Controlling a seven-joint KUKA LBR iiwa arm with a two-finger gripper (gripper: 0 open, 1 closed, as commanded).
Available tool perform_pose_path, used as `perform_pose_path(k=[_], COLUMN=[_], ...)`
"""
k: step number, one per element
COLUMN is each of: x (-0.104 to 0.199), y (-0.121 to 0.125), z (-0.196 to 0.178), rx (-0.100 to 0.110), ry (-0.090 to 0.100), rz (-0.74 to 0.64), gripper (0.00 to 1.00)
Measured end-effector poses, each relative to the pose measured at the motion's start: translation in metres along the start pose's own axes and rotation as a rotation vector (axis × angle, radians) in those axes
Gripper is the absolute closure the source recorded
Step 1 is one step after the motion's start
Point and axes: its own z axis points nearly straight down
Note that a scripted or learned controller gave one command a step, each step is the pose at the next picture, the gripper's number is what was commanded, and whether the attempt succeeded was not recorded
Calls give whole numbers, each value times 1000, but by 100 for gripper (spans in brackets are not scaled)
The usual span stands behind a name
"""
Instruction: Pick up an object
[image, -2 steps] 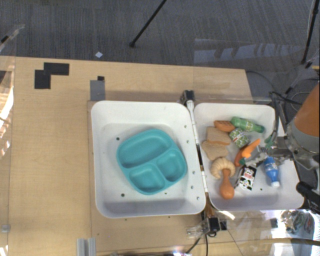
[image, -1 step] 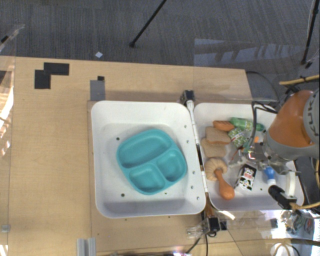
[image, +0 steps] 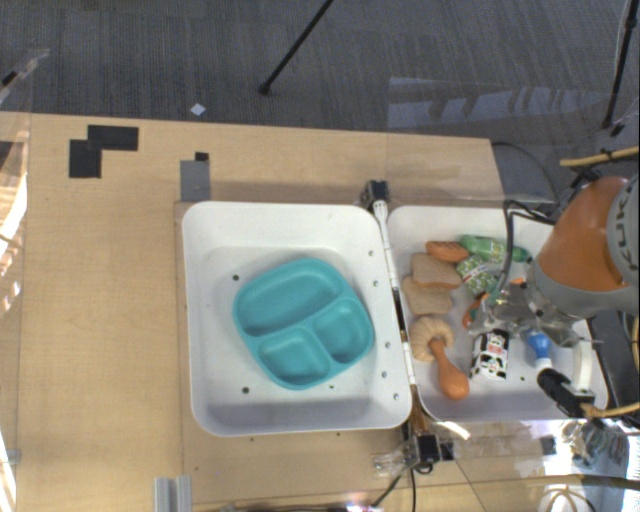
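Now the gripper (image: 492, 318) hangs low just above the carton (image: 490, 355), jaws hard to read, presumably lining up a grab.

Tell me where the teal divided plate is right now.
The teal divided plate lies in the middle of the left white bin, across the divider from the right bin holding the cluttered toy items.

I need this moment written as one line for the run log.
task: pick up object | gripper: over right bin, above cow toy | grasp: cannot tell | left bin: teal tray
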Motion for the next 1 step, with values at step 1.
perform_pose_path(k=[1], x=[69], y=[17], z=[-81], rx=[-2], ry=[2], rz=[-128], gripper=[100])
